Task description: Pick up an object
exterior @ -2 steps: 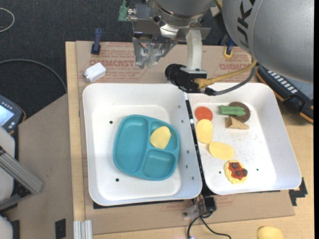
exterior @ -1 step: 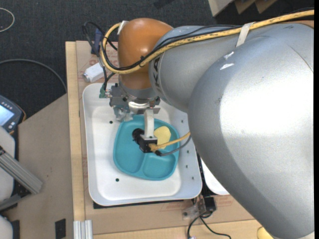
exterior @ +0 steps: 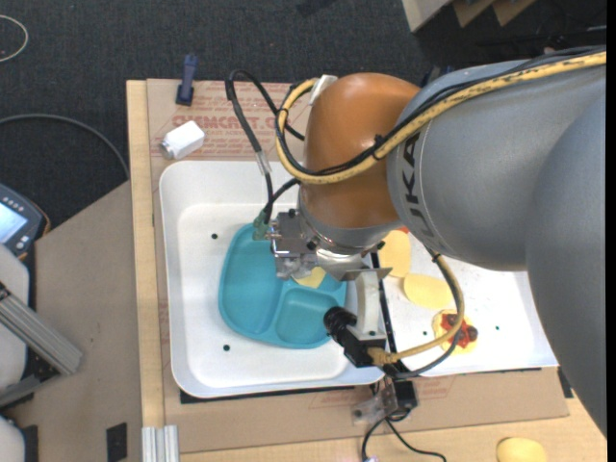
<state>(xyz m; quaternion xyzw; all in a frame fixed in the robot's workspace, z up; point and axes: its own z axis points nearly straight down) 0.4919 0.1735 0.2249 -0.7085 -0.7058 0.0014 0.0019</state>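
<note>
Claw [exterior: 313, 263]: lowered over the blue tray's [exterior: 265, 292] right edge; grip state cannot be told.
Progress: tray seen resting in the left bin [exterior: 192, 258]; lift judged outstanding.

The grey arm [exterior: 510, 162] is reached in from the right and bent down steeply, with the orange band [exterior: 351, 152] seen right above the wrist. The tool [exterior: 310, 258] is pretty much hidden under the wrist. Cables are looped around it.
</note>
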